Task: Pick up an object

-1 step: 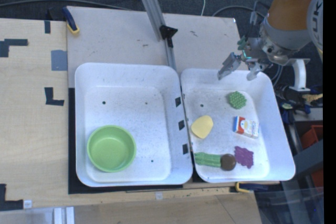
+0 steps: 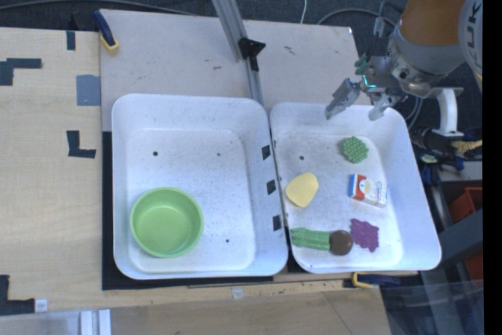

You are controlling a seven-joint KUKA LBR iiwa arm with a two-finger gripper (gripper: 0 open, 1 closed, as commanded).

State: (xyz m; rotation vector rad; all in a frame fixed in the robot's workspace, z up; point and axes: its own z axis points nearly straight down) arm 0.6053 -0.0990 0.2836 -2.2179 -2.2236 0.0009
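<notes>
Hand spread, pinching nothing, above far edge of right bin. Just below: green bumpy object. Further down the same bin: yellow piece, small carton, purple piece, brown ball touching green stalk. Green bowl in left bin.

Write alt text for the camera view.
A grey-and-orange robot arm holds its open gripper above the far edge of the right white bin, which holds a yellow piece, a green knobbly ball, a small carton and other toys. The left bin holds a green bowl.
</notes>
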